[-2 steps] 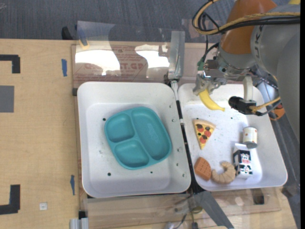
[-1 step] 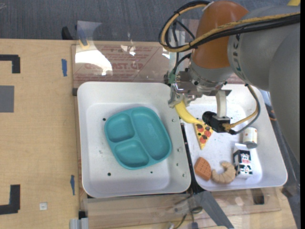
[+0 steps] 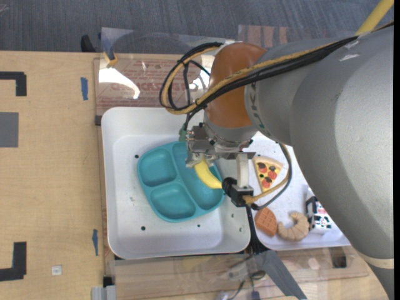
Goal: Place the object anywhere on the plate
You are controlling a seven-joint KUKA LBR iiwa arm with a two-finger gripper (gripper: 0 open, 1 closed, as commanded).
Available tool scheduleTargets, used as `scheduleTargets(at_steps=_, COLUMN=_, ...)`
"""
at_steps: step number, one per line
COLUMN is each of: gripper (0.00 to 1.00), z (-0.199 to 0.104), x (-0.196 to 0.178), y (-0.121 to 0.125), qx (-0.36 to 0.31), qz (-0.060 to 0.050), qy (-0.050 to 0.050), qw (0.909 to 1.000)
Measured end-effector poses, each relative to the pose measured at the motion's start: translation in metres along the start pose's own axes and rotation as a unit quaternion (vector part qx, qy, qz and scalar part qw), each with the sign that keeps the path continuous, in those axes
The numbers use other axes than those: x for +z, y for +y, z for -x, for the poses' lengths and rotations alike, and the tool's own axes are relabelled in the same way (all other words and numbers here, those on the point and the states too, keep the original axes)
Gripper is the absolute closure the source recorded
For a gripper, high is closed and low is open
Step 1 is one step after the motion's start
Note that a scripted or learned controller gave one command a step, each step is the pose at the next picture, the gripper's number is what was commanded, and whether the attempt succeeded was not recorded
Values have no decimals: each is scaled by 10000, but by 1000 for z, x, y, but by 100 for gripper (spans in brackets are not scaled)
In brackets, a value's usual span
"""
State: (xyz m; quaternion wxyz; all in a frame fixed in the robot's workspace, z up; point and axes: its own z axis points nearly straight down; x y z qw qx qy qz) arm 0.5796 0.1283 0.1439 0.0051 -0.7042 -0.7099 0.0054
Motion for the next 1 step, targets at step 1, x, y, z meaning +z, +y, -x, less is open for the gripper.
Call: scheduleTargets(at_steps=1, gripper=0, z=3, x=-3, y=2, qx=25, qz=33, qy=-1, qw=10000)
